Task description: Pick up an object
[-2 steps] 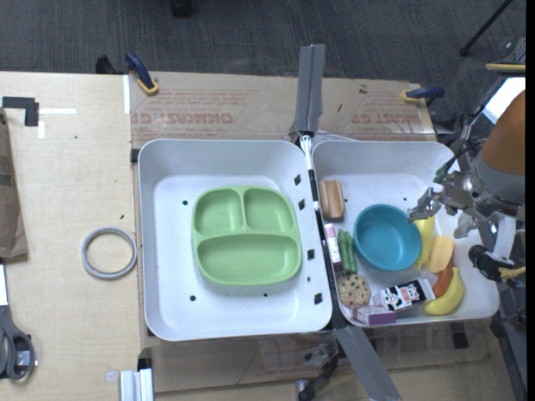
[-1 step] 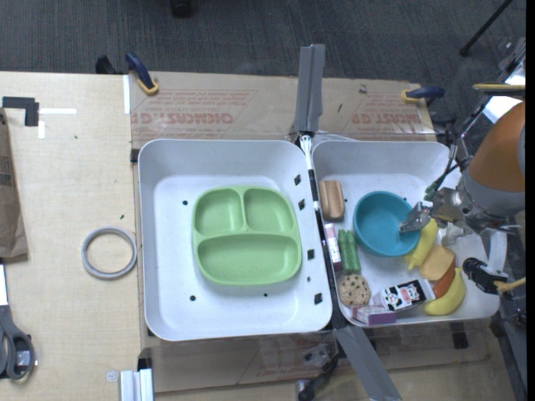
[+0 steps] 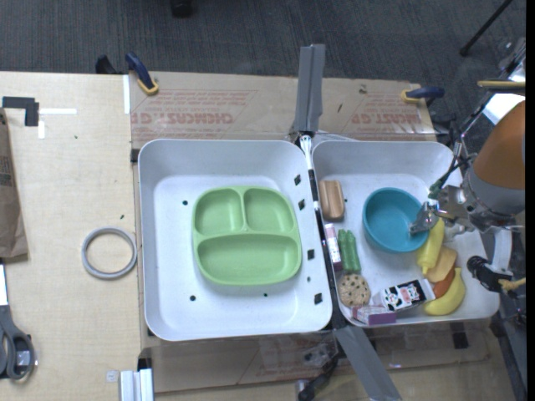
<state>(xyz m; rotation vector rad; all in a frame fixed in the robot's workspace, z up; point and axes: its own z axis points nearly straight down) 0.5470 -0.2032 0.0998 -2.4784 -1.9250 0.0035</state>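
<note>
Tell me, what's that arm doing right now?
Gripper low at blue bowl rim, right bin. Nothing seen held. Yellow bottle, banana crowd close.

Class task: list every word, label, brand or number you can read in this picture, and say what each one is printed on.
Red lettering on the cardboard sheet behind the bins: printed upside down and blurred, not readable.
Black-and-white print on the small carton in the right bin: too small to read.
Print on the brown paper bag at the left edge: too blurred to read.
</note>
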